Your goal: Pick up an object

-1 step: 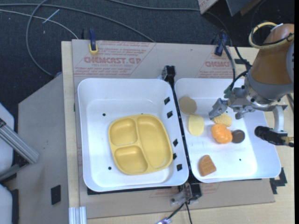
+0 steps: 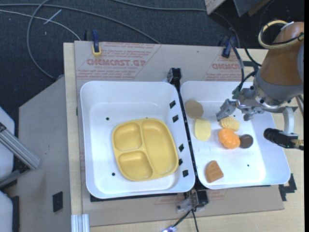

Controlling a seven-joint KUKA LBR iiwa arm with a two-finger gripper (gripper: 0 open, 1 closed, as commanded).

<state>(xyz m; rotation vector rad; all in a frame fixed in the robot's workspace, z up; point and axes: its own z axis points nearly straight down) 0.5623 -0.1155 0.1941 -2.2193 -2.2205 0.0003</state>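
Note:
The right bin (image 2: 270,170) holds several small food toys. They are a tan disc (image 2: 194,108), a pale yellow block (image 2: 203,129), a ridged yellow piece (image 2: 231,124), an orange fruit (image 2: 229,138), a dark brown disc (image 2: 246,141) and a brown wedge (image 2: 214,171). My gripper (image 2: 237,112) hangs over the upper middle of this bin, just above the ridged yellow piece. It is open, with one grey finger (image 2: 224,111) reaching toward the left and nothing between the fingers.
A yellow three-compartment plate (image 2: 144,149) lies in the left bin (image 2: 96,105). The divider wall (image 2: 183,129) between the bins runs close to the tan disc and pale block. A black fitting (image 2: 279,137) sticks in at the right bin's right rim.

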